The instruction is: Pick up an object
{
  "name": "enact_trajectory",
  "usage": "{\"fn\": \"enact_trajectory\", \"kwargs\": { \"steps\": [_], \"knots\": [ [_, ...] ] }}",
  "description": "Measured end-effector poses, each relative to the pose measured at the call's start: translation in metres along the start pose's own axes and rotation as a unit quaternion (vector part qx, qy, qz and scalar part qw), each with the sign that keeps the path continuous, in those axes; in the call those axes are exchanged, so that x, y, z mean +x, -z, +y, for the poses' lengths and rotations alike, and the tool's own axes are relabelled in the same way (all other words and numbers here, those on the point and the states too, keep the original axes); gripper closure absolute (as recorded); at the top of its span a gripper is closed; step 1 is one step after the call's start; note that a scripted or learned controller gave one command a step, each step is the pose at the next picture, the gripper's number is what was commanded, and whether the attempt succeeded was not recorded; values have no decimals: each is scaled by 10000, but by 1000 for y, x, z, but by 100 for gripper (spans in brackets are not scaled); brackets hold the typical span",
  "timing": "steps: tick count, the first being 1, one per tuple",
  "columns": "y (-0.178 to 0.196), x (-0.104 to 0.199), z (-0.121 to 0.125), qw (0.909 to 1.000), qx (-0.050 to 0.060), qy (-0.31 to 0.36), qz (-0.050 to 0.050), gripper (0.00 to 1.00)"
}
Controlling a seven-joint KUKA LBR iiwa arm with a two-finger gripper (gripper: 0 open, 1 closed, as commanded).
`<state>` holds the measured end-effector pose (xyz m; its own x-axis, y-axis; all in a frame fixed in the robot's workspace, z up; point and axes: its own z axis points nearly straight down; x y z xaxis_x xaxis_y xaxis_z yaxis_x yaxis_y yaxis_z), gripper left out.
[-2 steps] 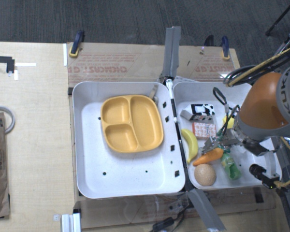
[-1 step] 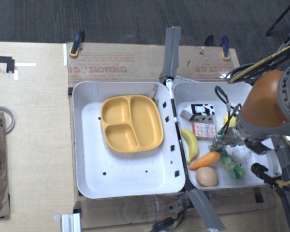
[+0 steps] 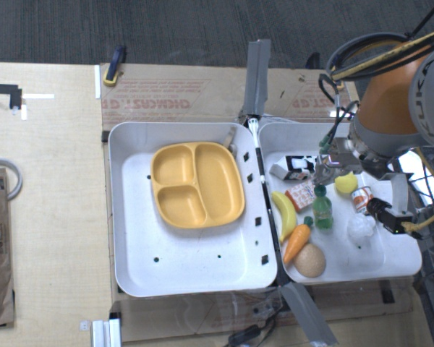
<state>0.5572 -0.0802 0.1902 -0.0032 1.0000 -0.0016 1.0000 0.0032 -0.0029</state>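
We see the claw (image 3: 331, 159) low over the right bin (image 3: 390, 266); whether it is apart or together we cannot tell. Just below it stand a green bottle (image 3: 322, 210), a banana (image 3: 283, 214) lying lengthwise top to bottom, a carrot (image 3: 296, 242) pointing down-left. The left bin (image 3: 130, 266) holds a yellow divided plate (image 3: 198, 184).

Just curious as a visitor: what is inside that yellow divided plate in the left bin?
The yellow divided plate shows three bare compartments, with nothing lying in any of them. It rests on the floor of the left bin, and the bin floor directly beneath the plate is covered.
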Motion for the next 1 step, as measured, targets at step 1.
{"fn": "enact_trajectory", "kwargs": {
  "steps": [1],
  "knots": [
    [20,24,82,9984,0,-563,-7,100]
  ]
}}
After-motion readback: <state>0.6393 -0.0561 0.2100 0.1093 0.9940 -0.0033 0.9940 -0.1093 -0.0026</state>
